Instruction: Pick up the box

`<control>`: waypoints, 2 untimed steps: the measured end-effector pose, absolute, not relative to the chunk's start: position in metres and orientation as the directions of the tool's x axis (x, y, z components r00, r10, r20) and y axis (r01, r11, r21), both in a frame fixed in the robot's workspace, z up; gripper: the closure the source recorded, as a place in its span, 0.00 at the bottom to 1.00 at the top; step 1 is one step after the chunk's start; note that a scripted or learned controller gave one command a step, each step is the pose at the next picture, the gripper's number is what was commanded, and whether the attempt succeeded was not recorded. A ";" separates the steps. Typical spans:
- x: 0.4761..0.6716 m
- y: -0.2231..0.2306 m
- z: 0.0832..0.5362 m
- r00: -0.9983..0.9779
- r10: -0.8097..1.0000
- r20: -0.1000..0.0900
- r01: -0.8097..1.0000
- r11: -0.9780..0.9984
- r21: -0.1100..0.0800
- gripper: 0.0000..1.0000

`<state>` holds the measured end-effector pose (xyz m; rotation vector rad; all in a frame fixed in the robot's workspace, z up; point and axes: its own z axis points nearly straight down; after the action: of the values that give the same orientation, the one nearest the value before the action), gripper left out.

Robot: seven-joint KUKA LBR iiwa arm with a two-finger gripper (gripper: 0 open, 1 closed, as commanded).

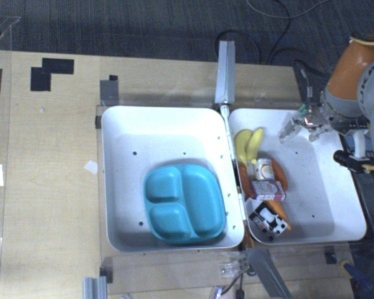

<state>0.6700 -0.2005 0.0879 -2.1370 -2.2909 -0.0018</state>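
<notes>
Along the left wall of the right-hand shallow white bin (336, 223), we see a small heap of objects. Among them sits the small pinkish rectangular box with a white label (267, 189), lying flat near the middle of that heap. Just beyond it stands a small jar-like item with a yellow and white label (262, 167), and farther up lie two yellow bananas (249, 144), side by side against the divider. An orange, elongated piece (280, 175) curves around the right of the box, and below the box rests a black and white object with orange edging (269, 220), near the bin's lower left corner.

We find the two-finger gripper (304, 127) at the upper right part of the same bin, well apart from the box, with nothing between its fingers. From this slanted view we cannot tell whether those fingers are spread or closed. The grey arm with its orange band (355, 67) comes in from the right.

The left-hand shallow white bin (121, 167) holds a light blue plastic tray with three compartments (184, 201), set toward its lower right.
</notes>
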 end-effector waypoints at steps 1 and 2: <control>0.670 -0.200 0.088 -0.070 0.998 0.007 0.998 0.070 -0.005 0.00; 0.674 -0.200 0.102 -0.077 0.997 -0.003 0.997 0.077 0.013 1.00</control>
<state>0.6744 -0.1999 0.1015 -2.1417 -2.3133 -0.0124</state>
